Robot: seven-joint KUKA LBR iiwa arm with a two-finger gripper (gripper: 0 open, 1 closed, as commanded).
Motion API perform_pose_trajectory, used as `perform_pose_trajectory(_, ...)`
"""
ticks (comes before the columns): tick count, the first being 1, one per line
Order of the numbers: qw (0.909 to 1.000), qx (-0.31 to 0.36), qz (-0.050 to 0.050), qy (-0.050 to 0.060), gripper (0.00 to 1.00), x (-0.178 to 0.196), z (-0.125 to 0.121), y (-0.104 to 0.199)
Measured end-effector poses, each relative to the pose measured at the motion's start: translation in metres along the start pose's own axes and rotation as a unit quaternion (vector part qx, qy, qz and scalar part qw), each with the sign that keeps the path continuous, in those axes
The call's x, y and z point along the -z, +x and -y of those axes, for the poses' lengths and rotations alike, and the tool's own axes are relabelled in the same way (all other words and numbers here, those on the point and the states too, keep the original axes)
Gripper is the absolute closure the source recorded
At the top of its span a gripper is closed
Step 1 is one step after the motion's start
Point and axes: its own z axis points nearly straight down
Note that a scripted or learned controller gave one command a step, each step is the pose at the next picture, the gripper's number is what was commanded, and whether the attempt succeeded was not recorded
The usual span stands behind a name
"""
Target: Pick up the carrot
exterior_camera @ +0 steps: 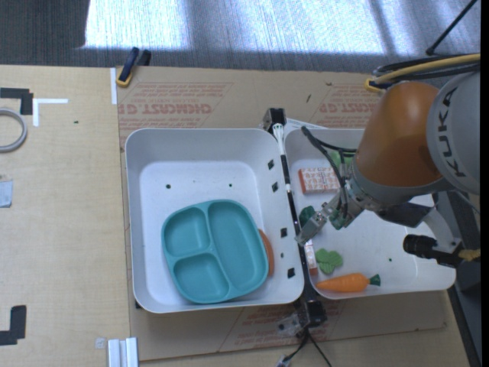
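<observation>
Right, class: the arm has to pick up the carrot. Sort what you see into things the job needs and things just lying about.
Needed for the job:
- carrot, lying near the front wall of the right bin
- pincer, above the right bin's left side

Just lying about:
- teal divided plate in the left bin
- green leafy toy beside the carrot
- small red-and-white box

A teal divided plate [216, 249] lies in the left white bin [145, 205], well left of the claw. A small orange-and-white box [318, 179] sits above-left; a green leafy toy [329, 260] below.
</observation>
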Motion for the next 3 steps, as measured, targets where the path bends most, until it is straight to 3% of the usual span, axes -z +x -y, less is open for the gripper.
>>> perform_pose_trajectory(1, 0.9898, 0.142, 0.001, -0.001, 0.0, 0.0, -0.034, 0.064)
perform_pose_trajectory(2, 0.9797, 0.201, 0.0, 0.0, 0.0, -0.068, -0.06, 0.108)
perform_pose_trajectory(3, 0.9704, 0.242, 0.001, -0.001, 0.0, -0.043, -0.092, 0.151)
